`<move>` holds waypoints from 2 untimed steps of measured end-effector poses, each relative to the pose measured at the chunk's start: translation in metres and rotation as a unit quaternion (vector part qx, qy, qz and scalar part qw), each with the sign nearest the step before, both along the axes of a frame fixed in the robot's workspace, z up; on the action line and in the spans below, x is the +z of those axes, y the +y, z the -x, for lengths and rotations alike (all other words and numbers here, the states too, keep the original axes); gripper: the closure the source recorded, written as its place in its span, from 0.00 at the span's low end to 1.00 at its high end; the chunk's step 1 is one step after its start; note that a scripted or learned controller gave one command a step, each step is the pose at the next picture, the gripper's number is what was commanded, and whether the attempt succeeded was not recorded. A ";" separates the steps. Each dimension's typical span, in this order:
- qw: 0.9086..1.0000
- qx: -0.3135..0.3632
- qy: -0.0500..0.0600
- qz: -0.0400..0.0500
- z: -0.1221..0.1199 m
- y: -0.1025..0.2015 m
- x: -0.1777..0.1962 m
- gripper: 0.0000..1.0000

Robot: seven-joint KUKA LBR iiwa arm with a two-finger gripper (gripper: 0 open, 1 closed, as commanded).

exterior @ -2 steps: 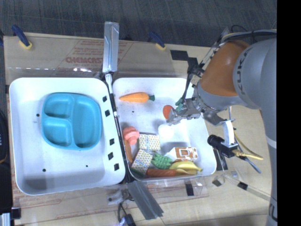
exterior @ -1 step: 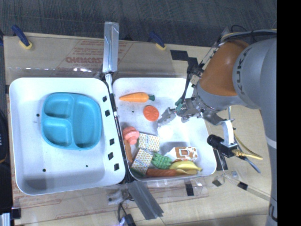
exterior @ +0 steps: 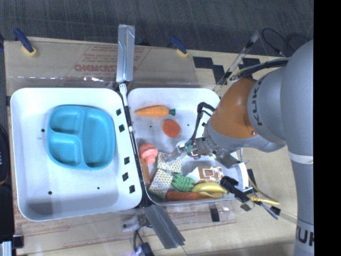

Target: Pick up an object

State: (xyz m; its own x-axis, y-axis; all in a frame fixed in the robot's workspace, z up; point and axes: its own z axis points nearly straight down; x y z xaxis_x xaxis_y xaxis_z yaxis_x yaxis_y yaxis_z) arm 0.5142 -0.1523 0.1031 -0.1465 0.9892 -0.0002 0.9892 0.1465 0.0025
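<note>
I see the gripper low in the right bin, above the patterned packet; finger state: cannot tell.

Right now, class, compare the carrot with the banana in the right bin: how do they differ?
The carrot is orange with a green top; the banana is yellow. The carrot lies alone near the bin's far side; the banana sits crowded among other items at the near edge. Both are long toy foods lying roughly crosswise.

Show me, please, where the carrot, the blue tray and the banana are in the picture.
carrot [exterior: 152,111]: camera view, middle of its orange body.
blue tray [exterior: 81,136]: camera view, ridge between its compartments.
banana [exterior: 209,188]: camera view, middle of its yellow peel.
</note>
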 end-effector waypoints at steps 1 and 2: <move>1.000 0.000 0.000 0.000 0.000 0.000 0.000 0.00; 1.000 0.015 -0.008 0.002 0.031 0.007 -0.005 0.00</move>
